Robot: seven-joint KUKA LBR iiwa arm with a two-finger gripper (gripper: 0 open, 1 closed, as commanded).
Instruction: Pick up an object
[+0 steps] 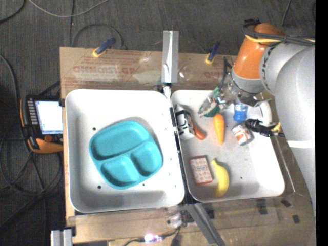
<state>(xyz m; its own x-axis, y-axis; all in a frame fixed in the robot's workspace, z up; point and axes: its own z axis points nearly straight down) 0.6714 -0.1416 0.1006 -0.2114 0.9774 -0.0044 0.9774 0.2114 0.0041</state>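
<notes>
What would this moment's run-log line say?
gripper: over right bin's far end | nearest: carrot | banana: lying near front | left bin: teal tray

Orange carrot [219, 127] lying in right bin [256, 186], tip toward front; banana [221, 177] nearby.

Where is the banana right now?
The banana lies in the right bin, near its front edge, just right of the small brown packet and below the carrot.
</notes>
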